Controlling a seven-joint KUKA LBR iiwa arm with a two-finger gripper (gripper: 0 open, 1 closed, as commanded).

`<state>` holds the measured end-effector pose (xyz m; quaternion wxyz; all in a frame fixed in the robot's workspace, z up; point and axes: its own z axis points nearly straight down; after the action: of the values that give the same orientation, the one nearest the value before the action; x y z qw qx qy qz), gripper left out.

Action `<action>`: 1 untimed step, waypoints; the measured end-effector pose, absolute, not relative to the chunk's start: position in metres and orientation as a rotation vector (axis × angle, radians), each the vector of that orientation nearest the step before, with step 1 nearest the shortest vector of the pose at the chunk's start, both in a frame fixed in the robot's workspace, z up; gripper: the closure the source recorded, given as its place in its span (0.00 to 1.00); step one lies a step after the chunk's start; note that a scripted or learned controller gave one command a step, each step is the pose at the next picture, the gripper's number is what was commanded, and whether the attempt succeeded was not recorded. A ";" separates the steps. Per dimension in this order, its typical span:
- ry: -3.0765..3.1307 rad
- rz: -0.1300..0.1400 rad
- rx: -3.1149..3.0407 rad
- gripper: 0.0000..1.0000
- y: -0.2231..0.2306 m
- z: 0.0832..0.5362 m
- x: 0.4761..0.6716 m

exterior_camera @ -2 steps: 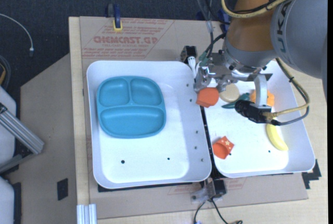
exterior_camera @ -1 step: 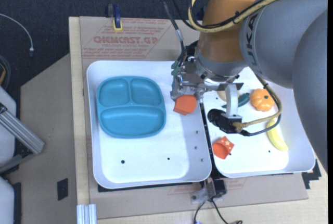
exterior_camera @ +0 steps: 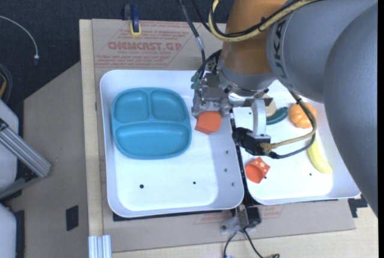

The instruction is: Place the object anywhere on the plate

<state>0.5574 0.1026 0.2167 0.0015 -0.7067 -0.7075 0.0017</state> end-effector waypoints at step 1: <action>-2.219 0.003 -2.221 1.00 0.103 0.217 0.552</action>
<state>0.5522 0.1032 0.2169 0.0010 -0.7073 -0.7069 0.0009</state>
